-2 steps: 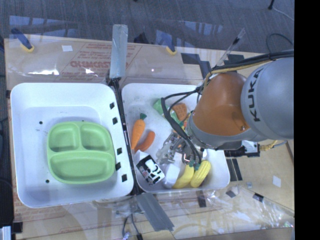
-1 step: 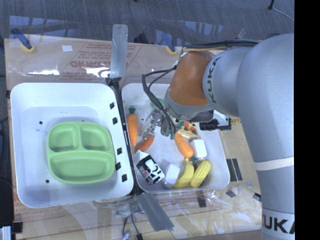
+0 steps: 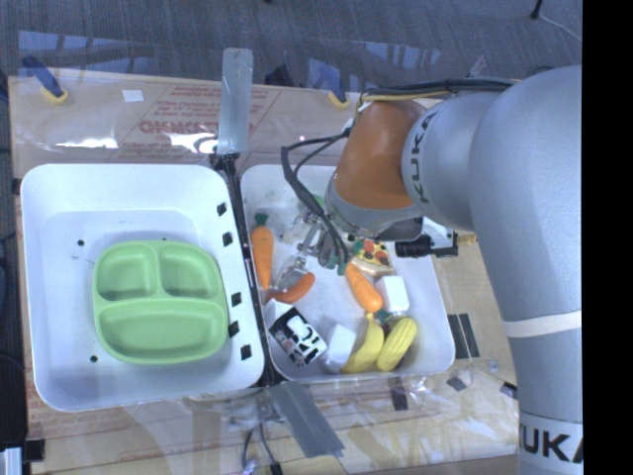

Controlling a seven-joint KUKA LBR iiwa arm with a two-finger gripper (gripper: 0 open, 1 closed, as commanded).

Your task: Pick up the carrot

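A carrot (image 3: 262,255) with a green top lies along the left wall of the right bin (image 3: 435,305), pointing toward the front. My gripper (image 3: 309,253) hangs low in the middle of that bin, just right of the carrot and apart from it. Its fingers are spread, with nothing visibly between them. A short orange piece (image 3: 298,287) lies directly below the fingertips. Another orange, carrot-like piece (image 3: 363,288) lies to the gripper's right.
The right bin also holds a banana (image 3: 367,348), a corn cob (image 3: 398,341), a black-and-white item (image 3: 297,335), white blocks (image 3: 395,292) and a small flat toy (image 3: 370,256). In the left bin (image 3: 49,196) sits a green divided plate (image 3: 158,301). The arm covers the right bin's back right.
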